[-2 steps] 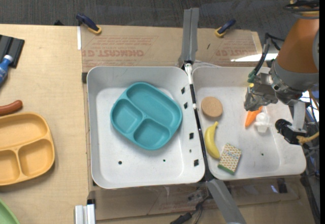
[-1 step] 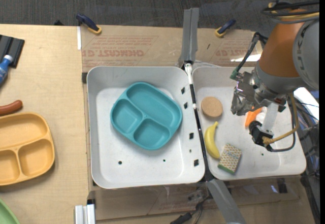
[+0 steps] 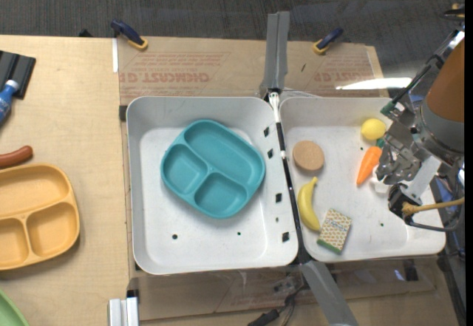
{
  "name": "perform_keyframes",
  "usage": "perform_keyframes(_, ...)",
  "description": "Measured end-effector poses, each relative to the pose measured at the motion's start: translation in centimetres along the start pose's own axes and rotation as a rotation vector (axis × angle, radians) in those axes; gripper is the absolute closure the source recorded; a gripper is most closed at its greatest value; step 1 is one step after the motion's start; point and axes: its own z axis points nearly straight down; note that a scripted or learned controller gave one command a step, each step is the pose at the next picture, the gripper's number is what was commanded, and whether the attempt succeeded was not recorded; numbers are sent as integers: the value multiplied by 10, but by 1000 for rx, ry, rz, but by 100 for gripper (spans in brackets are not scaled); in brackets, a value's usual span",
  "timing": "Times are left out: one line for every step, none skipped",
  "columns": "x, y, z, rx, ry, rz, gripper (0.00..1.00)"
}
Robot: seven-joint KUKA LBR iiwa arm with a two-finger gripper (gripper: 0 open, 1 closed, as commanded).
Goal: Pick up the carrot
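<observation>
An orange carrot (image 3: 367, 165) with a green top lies in the right bin (image 3: 355, 239), near its right side, pointing down and left. Just to the carrot's right hangs my gripper (image 3: 389, 167), its grey wrist hardware close above the bin floor. The carrot lies beside the gripper, and no part of it shows between the fingers.
In the right bin also sit a yellow lemon (image 3: 373, 129), a tan round cookie (image 3: 308, 155), a banana (image 3: 308, 205) and a small green-and-tan box (image 3: 335, 230). The left bin (image 3: 151, 191) holds a teal divided plate (image 3: 213, 168). A yellow tray (image 3: 35, 216) rests on the bench at left.
</observation>
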Motion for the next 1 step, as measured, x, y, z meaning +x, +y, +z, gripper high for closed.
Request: perform_keyframes(53, -23, 30, 2, -1, 190, 100)
